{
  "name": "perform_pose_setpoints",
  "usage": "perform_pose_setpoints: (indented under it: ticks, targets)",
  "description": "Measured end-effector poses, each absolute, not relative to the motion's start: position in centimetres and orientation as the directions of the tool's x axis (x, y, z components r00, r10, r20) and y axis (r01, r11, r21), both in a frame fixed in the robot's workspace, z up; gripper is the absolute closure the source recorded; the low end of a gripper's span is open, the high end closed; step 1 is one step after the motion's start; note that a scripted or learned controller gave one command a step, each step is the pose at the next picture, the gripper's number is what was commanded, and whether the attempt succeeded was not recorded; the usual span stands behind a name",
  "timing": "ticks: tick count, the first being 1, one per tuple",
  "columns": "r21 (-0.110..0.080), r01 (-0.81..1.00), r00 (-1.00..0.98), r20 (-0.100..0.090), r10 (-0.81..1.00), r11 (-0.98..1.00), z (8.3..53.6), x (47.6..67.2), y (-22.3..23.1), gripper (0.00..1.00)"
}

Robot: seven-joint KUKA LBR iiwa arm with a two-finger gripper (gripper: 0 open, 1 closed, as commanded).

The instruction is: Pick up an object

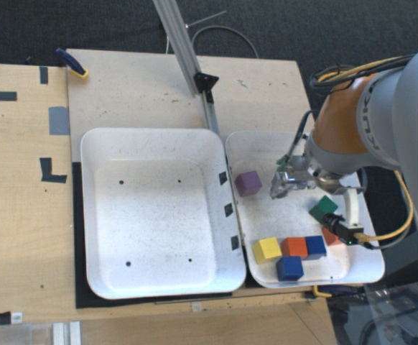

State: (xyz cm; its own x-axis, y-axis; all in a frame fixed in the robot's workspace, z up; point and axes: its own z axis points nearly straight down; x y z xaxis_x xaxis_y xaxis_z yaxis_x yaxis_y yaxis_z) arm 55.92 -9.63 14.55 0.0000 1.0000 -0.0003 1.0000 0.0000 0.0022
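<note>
In the right bin (266, 144), a purple cube (248, 183) lies near the left wall. My gripper (286, 184) hangs just right of it, over the bin floor, with nothing seen between its fingers. A green block (323, 208) lies right of the gripper, with a red-orange piece (332, 235) below it. Along the bin's near side sit a yellow cube (268, 249), an orange cube (294, 247) and two blue cubes (314, 246), (290, 267).
The left bin (94, 149) stands beside the right one. A slanted metal pole (180, 38) crosses the bench behind the bins. My arm's orange band (342, 131) hangs over the right bin's far right corner. A yellow cable (392, 228) loops at the right.
</note>
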Motion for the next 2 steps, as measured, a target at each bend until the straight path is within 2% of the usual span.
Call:
perform_pose_setpoints:
  ticks: [1,2]
  targets:
    - [0.005,1.0,-0.002,-0.001,1.0,0.002,20.7,56.6,-9.7,1.0]
    - [0.001,1.0,-0.001,0.0,1.0,0.001,22.0,56.6,-9.7,1.0]
